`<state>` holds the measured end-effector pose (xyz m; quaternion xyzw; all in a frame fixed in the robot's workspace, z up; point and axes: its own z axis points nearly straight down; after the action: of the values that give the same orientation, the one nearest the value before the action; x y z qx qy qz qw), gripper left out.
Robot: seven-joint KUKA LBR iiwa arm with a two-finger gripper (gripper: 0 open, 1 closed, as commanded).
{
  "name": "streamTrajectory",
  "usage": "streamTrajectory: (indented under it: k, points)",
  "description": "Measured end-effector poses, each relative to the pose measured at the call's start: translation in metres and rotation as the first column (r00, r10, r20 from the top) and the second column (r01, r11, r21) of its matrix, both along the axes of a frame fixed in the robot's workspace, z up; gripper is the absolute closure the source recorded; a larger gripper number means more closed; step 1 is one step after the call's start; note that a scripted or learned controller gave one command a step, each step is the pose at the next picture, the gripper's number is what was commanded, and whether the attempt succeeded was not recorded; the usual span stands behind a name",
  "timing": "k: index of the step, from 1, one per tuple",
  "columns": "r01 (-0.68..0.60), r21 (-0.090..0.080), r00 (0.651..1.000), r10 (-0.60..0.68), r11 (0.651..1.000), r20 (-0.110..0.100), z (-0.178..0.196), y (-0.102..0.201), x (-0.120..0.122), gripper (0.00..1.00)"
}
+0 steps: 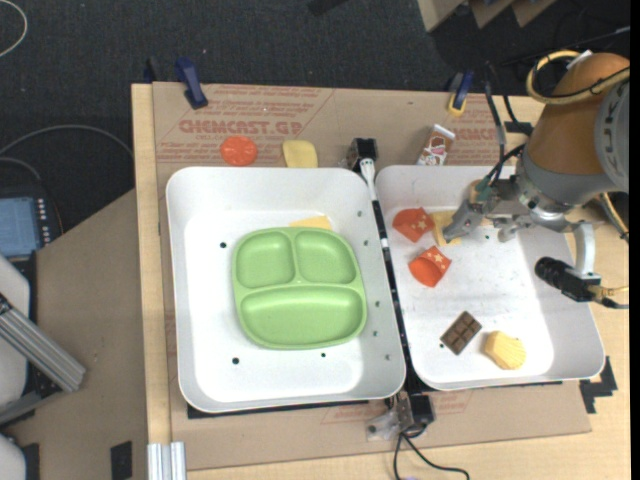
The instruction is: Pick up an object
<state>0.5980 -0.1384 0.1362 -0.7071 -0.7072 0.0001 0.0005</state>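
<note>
Tool (462, 220) low in the right bin (560, 353), upper left area, right beside a red block (411, 224); can't tell its opening from this angle. Second red block (430, 265) just below, brown chocolate piece (460, 332) and yellow block (504, 350) near the front. Green divided plate (298, 288) in left bin (200, 268).

Glossy white plastic bins (190, 268) hold a matt green plastic tray (298, 288) on brown cardboard (330, 103).

End effector (462, 224) low, arm from right
</note>
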Motion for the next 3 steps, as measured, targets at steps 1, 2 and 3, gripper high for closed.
streamTrajectory:
  k: [1,2,3]
  points:
    - [0.002,-0.005,1.000,-0.002,1.000,0.008,-0.053,-0.066,0.049,0.00]
    - [-0.001,-0.002,1.000,0.001,1.000,-0.006,-0.052,-0.031,0.068,0.00]
    - [-0.002,0.022,1.000,0.002,1.000,-0.004,-0.050,-0.078,0.071,0.00]
